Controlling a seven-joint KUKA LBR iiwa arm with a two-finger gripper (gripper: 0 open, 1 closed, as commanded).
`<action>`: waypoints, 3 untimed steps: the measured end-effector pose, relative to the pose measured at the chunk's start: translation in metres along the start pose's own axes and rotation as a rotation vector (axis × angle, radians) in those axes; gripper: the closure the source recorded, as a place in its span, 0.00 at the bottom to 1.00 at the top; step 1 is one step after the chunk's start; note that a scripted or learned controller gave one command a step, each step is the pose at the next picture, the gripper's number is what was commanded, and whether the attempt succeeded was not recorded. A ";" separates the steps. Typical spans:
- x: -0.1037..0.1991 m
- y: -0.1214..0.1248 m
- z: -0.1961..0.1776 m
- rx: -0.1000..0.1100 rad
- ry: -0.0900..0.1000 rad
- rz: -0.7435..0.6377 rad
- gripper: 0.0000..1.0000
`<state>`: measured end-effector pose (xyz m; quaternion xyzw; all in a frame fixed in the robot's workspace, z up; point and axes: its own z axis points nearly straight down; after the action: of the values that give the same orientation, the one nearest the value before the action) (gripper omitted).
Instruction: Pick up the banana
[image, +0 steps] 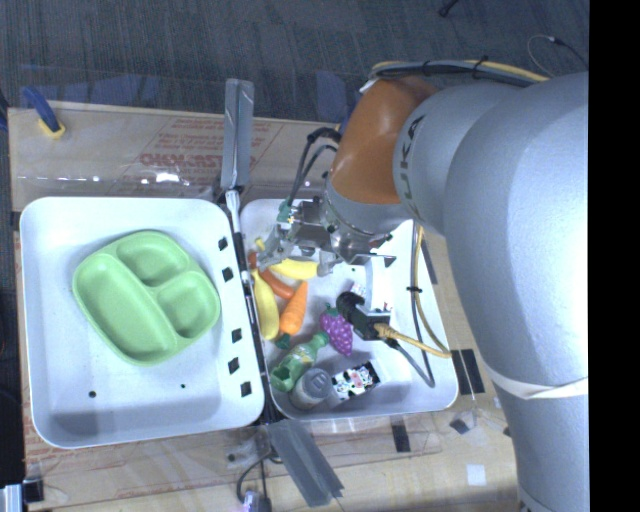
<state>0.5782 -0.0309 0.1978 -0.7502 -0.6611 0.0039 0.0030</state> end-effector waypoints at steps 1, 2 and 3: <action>-0.012 -0.004 0.007 -0.004 0.001 -0.012 0.00; -0.011 0.005 0.007 -0.007 0.002 -0.017 0.00; -0.011 0.007 0.007 -0.008 0.001 -0.021 0.00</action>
<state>0.5834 -0.0424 0.1910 -0.7433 -0.6689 0.0005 0.0004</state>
